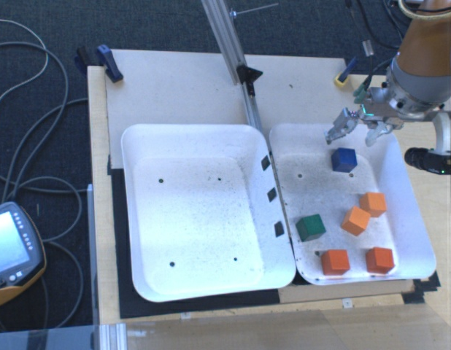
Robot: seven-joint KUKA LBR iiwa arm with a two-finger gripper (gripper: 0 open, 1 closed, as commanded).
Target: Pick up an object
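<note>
On the far left a handheld control screen (10, 250) lies off the worktop (174, 86), out of the arm's way, with cables trailing round it. The left bin (203, 141) sits with its floor bare, which suits it as the place to receive whatever gets lifted. A slanted metal rail (224, 35) runs down to the seam where the two bins meet. The right bin (411, 217) carries all the loose pieces, spread well apart so each can be taken alone: a green block (310, 227) near the divider, four orange blocks (355, 220) toward the near right corner, and a blue block (344, 160) alone at the far end. The gripper (357, 128) hangs just above and beside the blue block, probably lined up for it; its jaws look spread, with nothing between them, though the slant makes the gap hard to judge.
</note>
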